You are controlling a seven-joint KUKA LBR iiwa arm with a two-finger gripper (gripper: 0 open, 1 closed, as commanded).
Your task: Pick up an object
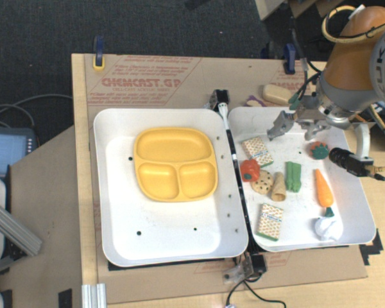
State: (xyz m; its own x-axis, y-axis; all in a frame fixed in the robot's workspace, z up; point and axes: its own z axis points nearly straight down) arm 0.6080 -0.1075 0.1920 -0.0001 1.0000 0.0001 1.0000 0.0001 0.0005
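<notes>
Nearest the lens, at the bottom of the camera view, a small black clip sits at the junction of the two bins, and just above it a patterned cracker packet lies in the right bin. That bin also carries a white crumpled piece, a carrot, a green block, an ice-cream cone, a spotted cookie, a red tomato-like toy, a second packet and a strawberry. The left bin holds a yellow divided plate.

The gripper hangs over the upper part of the right bin, its two grey fingers spread apart with nothing between them. No single target is marked; the strawberry and the upper packet lie closest beneath it.

Crowding is the main risk, I judge: the tomato, cookie, cone and green block touch or nearly touch, so a descent there could pinch two things or shove one aside. The flat packets offer little height for the fingers and could slip out. The strawberry is small, red with a green cap, and stands apart, which looks the easier grasp.
</notes>
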